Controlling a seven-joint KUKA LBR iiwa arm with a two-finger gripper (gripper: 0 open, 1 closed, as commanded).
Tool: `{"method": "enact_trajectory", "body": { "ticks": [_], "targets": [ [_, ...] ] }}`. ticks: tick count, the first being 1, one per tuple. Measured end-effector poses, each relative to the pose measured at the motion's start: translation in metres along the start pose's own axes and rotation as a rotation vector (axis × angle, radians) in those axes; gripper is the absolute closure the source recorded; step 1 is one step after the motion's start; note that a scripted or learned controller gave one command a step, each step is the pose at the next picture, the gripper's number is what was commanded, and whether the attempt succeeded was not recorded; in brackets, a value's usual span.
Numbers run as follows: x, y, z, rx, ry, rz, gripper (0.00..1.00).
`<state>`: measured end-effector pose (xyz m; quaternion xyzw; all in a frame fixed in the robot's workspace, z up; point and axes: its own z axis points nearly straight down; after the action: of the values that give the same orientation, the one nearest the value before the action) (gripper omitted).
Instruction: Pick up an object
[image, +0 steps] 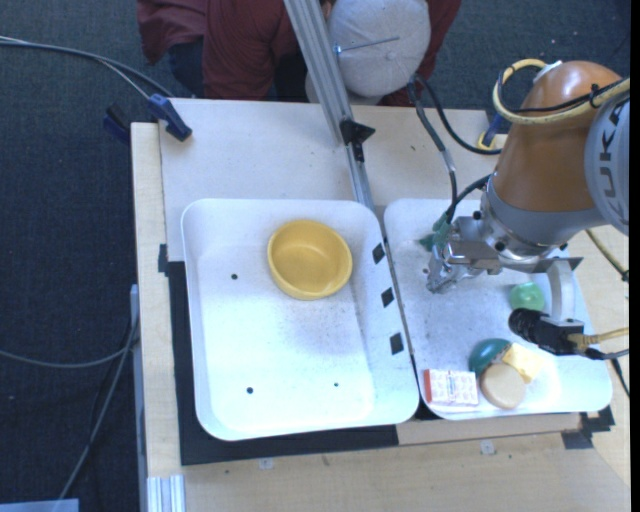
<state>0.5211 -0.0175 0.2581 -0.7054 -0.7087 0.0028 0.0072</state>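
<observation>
1. The gripper (440, 275) is hanging over the right bin (420, 330), near its upper left; whether it is apart or together, I cannot tell.
2. A yellow bowl (310, 259) is sitting in the left bin (215, 400), at 12 o'clock.
3. A teal ball (489, 352), tan disc (503, 386), red-white box (452, 387) and green ball (526, 297) are lying at the gripper's 5 o'clock.

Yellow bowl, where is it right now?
The yellow bowl sits in the left bin, in its upper part toward the divide with the right bin, well apart from the tool.
</observation>
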Motion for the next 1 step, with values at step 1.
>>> {"method": "enact_trajectory", "body": {
  "ticks": [1],
  "targets": [
    [0.0449,-0.0058,0.0085,0.002,0.000,0.000,1.00]
  ]
}}
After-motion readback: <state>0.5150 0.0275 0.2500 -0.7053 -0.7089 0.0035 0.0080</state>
